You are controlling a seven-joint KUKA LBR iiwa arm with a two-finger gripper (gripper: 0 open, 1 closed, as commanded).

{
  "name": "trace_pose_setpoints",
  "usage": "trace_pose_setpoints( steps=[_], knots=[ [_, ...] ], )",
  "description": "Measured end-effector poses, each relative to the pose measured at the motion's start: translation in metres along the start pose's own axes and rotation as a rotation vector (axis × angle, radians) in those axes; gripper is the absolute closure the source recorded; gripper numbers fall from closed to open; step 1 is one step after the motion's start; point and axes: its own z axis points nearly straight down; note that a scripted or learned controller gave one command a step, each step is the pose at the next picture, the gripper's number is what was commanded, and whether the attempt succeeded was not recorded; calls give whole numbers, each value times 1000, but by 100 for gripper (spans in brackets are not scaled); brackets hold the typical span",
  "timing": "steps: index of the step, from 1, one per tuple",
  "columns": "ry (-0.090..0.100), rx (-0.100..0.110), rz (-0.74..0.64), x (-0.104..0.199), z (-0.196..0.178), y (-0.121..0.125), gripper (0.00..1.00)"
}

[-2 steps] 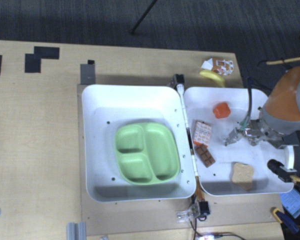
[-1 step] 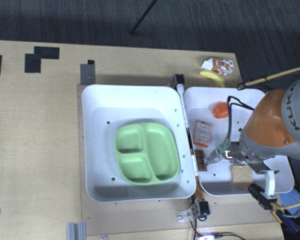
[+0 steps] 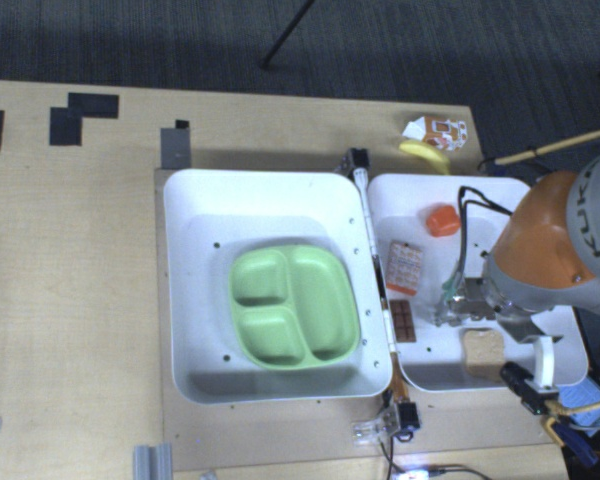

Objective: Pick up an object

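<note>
Nearest the camera, in the right bin (image 3: 420, 373), a tan block (image 3: 483, 349) lies by the front wall, partly covered by the arm's wrist. Just left of it a small brown bar (image 3: 403, 320) rests against the bin's left wall. The gripper (image 3: 458, 306) hangs low over the bin floor between these two, which suggests it is set to take one of the loose pieces there; nothing can be seen between its tips. Whether the tips are spread or pressed together cannot be told, since the grey wrist and orange band (image 3: 540, 238) mask them from above.

Further back lie a printed packet (image 3: 405, 266) and, beyond it, an orange piece (image 3: 442, 220), both apart from the gripper.

The left bin (image 3: 180, 268) holds a green divided tray (image 3: 294, 306), resting flat at centre.

Beyond the bins, on the bench (image 3: 70, 288), sit a yellow item and a small wrapper (image 3: 435, 136), too small to identify. The arm is cut off at the right edge.
</note>
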Motion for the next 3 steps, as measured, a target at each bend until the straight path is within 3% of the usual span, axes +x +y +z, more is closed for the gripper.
trace_pose_setpoints(
  steps=[1,2,3],
  knots=[
    [-1,12,4,-108,-21,-5,100],
    [1,11,0,-27,-69,39,100],
    [1,11,1,-28,-69,38,0]
  ],
)
